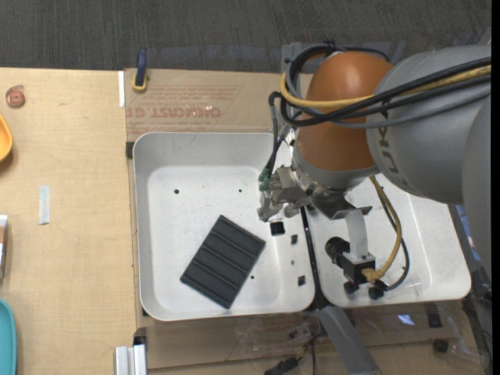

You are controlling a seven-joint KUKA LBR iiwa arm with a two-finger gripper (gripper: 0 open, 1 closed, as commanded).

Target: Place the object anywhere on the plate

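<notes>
Two white bins sit side by side on a sheet of brown cardboard point(195, 104) with red print on it. The left bin point(148, 209) has a dark slab point(223, 261) in it. The slab is flat and has long ridges on top. It lies on the bin floor, turned at a slant, in the lower middle part of the bin, close to the front wall. The big grey arm point(437, 123) comes in from the right, and its round orange part point(344, 116) hangs over the place where the two bins meet. Yellow and black cables point(391, 244) loop around the arm and hang down over the right bin point(437, 272). The hand point(273, 212) points down at the right side of the left bin, just beside the wall between the bins. It is up and to the right of the slab, near its top corner, and there is a gap between them. The hand is small and dark here, and I cannot tell if it is open or closed. A few tiny black squares point(296, 239) show on the white floor just under and beside the hand. To the left of the bins is a pale wood surface point(70, 248). A blue clamp point(141, 69) sits at the top edge of the cardboard. At the far left edge there is a bit of something orange point(4, 143) and a bit of something teal point(6, 338).
</notes>
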